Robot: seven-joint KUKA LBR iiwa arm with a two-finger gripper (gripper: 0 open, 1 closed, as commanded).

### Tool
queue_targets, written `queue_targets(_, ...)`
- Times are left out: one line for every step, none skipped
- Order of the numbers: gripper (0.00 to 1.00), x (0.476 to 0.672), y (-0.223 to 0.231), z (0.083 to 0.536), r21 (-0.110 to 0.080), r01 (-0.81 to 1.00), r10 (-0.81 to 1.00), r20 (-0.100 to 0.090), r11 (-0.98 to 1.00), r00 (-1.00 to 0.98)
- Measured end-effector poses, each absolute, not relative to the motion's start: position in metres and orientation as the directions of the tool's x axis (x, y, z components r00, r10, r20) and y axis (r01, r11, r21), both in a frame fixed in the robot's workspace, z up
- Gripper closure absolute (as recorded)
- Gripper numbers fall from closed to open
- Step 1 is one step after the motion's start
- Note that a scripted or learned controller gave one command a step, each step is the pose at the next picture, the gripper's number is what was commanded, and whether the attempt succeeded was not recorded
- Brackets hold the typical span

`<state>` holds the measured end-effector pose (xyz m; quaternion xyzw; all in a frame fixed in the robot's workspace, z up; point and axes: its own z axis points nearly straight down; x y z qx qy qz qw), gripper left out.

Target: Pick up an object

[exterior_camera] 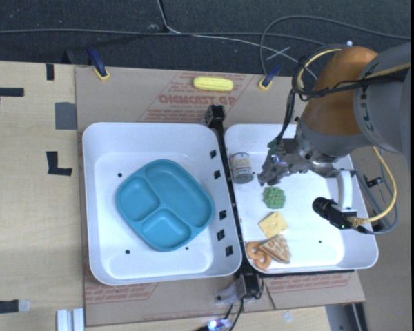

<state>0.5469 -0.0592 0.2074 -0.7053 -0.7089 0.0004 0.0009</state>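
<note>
Step in hand: we judge this to be the approach; the grey arm's two-finger gripper (270, 174) hangs over the right shallow white bin (331, 254), just above the green knobbly broccoli-like piece (274, 198) and just right of the small silver tin can (241, 167)
Gripper state: we cannot tell how it is set (the wrist hides too much from this slant); we see nothing held in it
Likeliest target: the broccoli piece, lying free near the middle of the right bin, apart from the can
Next move: a descent centred on that piece, keeping clear of the can; this is our guess
Count, right bin: one can; one broccoli piece; one yellow cheese-like wedge (272, 223); one pizza-slice toy (277, 248); one brown pretzel (258, 254) touching the slice
Count, left bin: one blue three-compartment plastic tray (164, 204) in the left white bin (100, 150)
Count, outside: one yellow corn cob toy (212, 84) on the cardboard behind the bins
</note>
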Motion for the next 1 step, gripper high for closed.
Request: queue_targets(1.0, 0.5621, -0.0114, 0.2184, 0.0, 1.0, 1.0, 0.001, 0.006, -0.006)
